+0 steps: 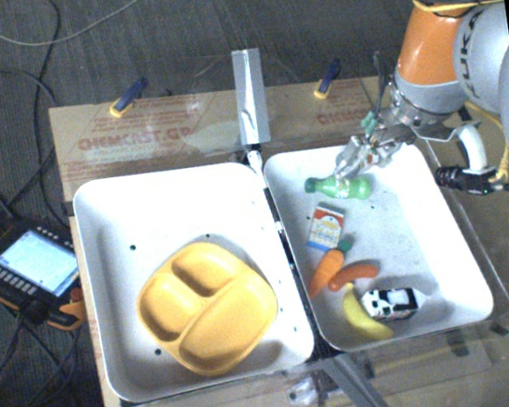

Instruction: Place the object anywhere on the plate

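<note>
The gripper (354,162) is low in the back part of the right bin (446,216), right over a small green bottle (339,187) that lies on its side. The bottle looks like the thing to move, because the gripper is at it. I cannot tell if the fingers are apart or together; they are too small and shiny to make out, and I cannot tell if they grip the bottle or only touch it. The bottle looks like a light plastic toy. It is probably hard and smooth, so it may slip or roll away when it is pushed. I think the best place to take it is across the fat middle of its body, with 1 finger on each long side, not at the thin neck. The yellow plate (208,307) sits in the left bin (107,229), well apart from the bottle, and it has 3 parts. Also in the right bin are a little box (326,229), a carrot (326,272), a red sausage (352,274), a banana (361,317) and a black and white toy (390,302). They lie near the front, so they should not get in the way.
</note>
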Motion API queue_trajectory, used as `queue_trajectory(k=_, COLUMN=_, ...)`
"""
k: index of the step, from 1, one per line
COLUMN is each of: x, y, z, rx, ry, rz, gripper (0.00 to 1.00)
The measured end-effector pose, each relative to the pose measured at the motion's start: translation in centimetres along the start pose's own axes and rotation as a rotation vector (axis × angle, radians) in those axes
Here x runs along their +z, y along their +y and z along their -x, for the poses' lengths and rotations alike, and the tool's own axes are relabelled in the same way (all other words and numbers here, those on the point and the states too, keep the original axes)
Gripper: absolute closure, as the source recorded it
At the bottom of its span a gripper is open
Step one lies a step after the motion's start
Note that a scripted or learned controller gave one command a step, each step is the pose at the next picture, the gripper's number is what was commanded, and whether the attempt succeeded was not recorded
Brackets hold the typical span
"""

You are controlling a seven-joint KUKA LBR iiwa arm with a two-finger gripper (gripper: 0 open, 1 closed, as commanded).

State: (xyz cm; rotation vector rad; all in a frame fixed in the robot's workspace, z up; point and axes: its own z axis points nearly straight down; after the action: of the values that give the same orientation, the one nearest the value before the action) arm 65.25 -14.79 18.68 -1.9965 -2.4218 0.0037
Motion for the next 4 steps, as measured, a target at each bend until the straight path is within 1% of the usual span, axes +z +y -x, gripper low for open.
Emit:
queue_trajectory(k=1, x=0.2, y=-1.3, z=-6.8, rx=-0.117, ry=0.0, rz=-0.001, gripper=1.0)
queue_trajectory(k=2, x=0.7, y=-4.2, z=-14.5, rx=-0.024, ry=0.001, rz=-0.002, gripper=1.0)
queue_trajectory(k=3, x=0.5, y=-5.0, z=-22.1, rx=-0.01, ry=-0.001, rz=-0.003, gripper=1.0)
queue_trajectory(k=4, x=0.7, y=-11.5, z=-27.2, rx=-0.237, ry=0.0, rz=-0.005, gripper=1.0)
